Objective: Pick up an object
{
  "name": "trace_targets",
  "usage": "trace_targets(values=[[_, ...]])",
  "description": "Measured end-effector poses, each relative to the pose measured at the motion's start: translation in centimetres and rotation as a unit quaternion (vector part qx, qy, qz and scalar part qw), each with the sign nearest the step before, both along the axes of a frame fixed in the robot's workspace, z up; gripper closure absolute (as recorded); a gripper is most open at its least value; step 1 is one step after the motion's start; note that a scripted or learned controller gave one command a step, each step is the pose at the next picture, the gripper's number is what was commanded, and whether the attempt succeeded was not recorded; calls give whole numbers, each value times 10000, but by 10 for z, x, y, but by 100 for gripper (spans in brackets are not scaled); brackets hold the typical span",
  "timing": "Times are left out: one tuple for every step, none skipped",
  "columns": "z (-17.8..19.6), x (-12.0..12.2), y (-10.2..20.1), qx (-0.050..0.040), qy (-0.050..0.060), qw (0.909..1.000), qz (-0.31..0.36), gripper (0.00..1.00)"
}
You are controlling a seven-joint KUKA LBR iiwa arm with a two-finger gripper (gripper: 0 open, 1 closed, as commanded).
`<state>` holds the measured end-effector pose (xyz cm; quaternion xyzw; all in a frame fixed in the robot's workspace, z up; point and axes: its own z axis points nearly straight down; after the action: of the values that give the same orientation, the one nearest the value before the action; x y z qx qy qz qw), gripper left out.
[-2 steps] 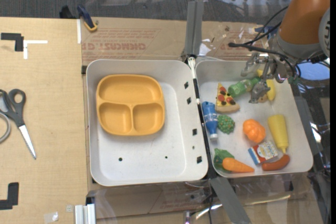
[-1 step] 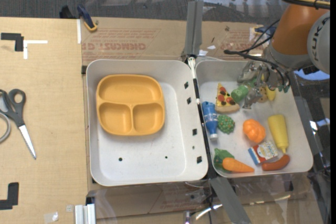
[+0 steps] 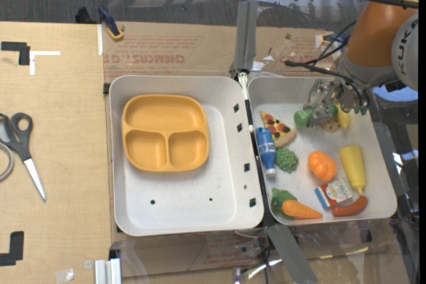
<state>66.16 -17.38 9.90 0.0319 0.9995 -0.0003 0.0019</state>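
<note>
Your targets lie in the right-hand shallow white bin (image 3: 383,163), and you can count them from the far end: a small green rounded toy (image 3: 303,118) and a small yellow piece (image 3: 343,118) sit at the gripper's tip, so close that you cannot tell whether either is touched; nearer lie a toy pizza slice (image 3: 276,128), a blue and white tube (image 3: 266,149), a green broccoli floret (image 3: 287,159), an orange round fruit (image 3: 322,165), a yellow squeeze bottle (image 3: 353,166), a small printed packet (image 3: 339,191), a red-brown sausage (image 3: 350,207) and an orange carrot with green top (image 3: 293,205); the two-finger gripper (image 3: 324,105) hangs over the bin's far right part, and you cannot tell how its fingers are set; the left-hand white bin (image 3: 219,203) bears an orange three-compartment plastic plate (image 3: 166,132); grey-handled scissors (image 3: 24,149) lie on the wooden bench (image 3: 53,209) at the far left.
</note>
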Motion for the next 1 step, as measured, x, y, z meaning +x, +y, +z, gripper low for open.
trace_targets(values=[[160,-12,-18,3,9,9997,-234,100]])
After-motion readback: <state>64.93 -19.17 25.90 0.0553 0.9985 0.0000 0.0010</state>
